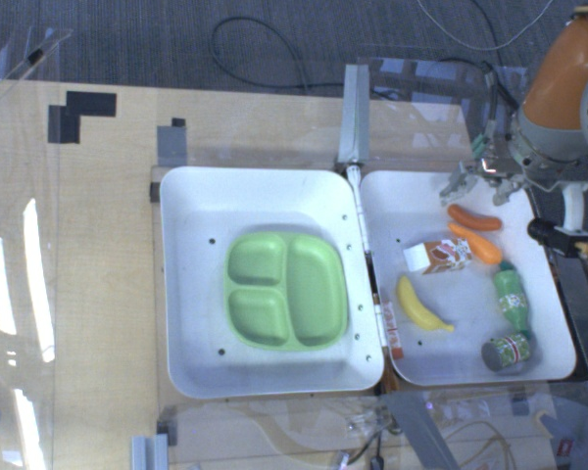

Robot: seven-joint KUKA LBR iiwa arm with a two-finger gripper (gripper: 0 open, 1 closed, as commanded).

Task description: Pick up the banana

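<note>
We see the small yellow plastic banana (420, 305) low in the right-hand white bin (559, 360), long axis running upper-left to lower-right. Our gripper (482, 178) hovers at the bin's upper edge, up and right of the banana, fingers spread open and holding nothing.

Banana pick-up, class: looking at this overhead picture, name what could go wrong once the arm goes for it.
1. The pincer hangs at the right bin's far edge, above the sausage and carrot, so coming down there would likely miss the banana.
2. The small carton lies close to the banana's upper end and could get nudged or caught.
3. The banana is curved and lies flat, so it may slip.
</note>
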